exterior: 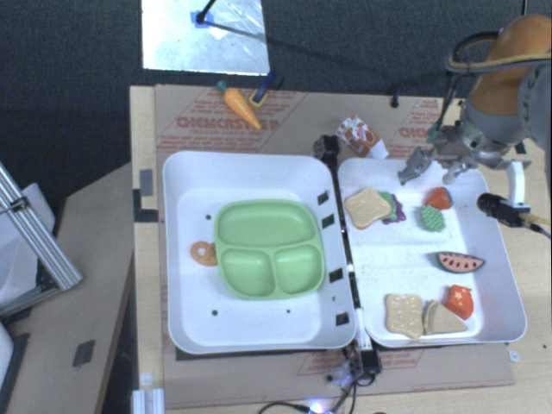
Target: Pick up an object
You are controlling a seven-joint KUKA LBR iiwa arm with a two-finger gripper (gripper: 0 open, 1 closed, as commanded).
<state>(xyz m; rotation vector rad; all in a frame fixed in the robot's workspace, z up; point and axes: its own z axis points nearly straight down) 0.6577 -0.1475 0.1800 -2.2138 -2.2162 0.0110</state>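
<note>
A grey robot arm point(509, 67) hangs its claw point(434, 169) over the far edge of the right-hand bin point(496, 231), the two fingers spread apart with nothing between them. Toy food lies scattered across that bin: a sandwich point(371, 205) near its far left corner, a red tomato point(438, 197) and a green bumpy piece point(432, 219) just below the claw, a watermelon slice point(460, 262) toward the right edge, and crackers point(404, 314), a bread wedge point(442, 319) and a red strawberry-like piece point(460, 300) along the near edge. Any of them would serve as the pick. The left-hand bin point(185, 231) carries a green divided plate point(267, 248) and a small pretzel ring point(203, 254); a toy carrot point(241, 107) and a small packet point(358, 134) sit outside on the bench's far side. The likeliest trouble lies in how close the claw stands to the bin's far wall: a straight descent could catch a finger on the rim, or close on bare floor short of the tomato. The tomato and green piece lie nearly touching, so a grab could nudge one aside or pinch both. The flat watermelon and crackers look prone to slipping out.
</note>
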